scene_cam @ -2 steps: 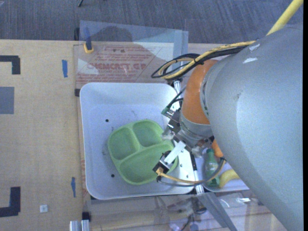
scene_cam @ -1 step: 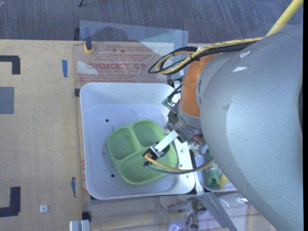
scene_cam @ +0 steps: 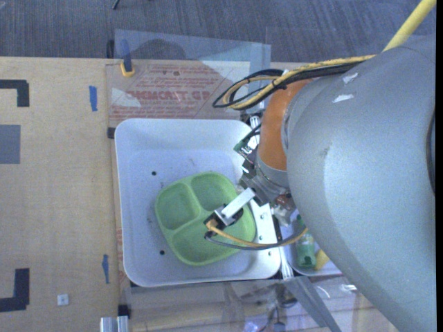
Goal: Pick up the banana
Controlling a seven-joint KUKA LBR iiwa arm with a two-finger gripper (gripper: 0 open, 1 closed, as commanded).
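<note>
In left bin (scene_cam: 138,151): green divided plate (scene_cam: 183,216); arm (scene_cam: 360,171) above right rim.

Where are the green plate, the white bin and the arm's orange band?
green plate (scene_cam: 176,207): camera view, on its left compartment.
white bin (scene_cam: 142,154): camera view, on its bare floor, upper left.
orange band (scene_cam: 272,133): camera view, on its left side.

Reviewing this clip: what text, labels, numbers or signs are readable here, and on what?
Red printed lettering on the pale sheet behind the white bin: a line of capitals, too blurred to read.
Green divided plate and the bin itself: no text.
Black corner marks on the bench: plain marks, not letters.
</note>
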